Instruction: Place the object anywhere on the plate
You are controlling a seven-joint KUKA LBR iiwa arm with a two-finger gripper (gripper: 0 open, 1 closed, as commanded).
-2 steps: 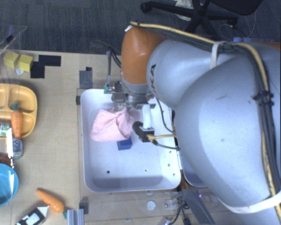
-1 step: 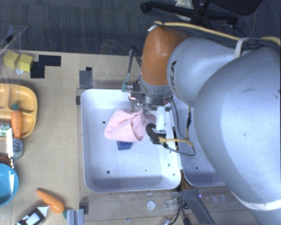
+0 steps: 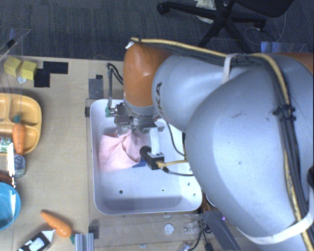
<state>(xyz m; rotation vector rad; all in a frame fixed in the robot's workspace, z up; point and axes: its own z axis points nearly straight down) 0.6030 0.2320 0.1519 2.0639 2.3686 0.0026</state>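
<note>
Crumpled pale pink soft cloth [image 3: 114, 152], bunched in loose folds, lay in left half of shallow white plastic bin [image 3: 142, 198], right edge tucked beneath wrist hardware. Yellow compartmented plastic plate [image 3: 27, 110] sat well apart at left.

Cloth [image 3: 114, 151] in bin [image 3: 147, 201], left side; tray [image 3: 29, 117] well left of bin; carrot [image 3: 57, 224] front-left.

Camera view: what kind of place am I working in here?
Probably a robotics lab or test cell: a wooden bench with a white bin, toy carrots as props, and an office chair on carpet behind.
</note>
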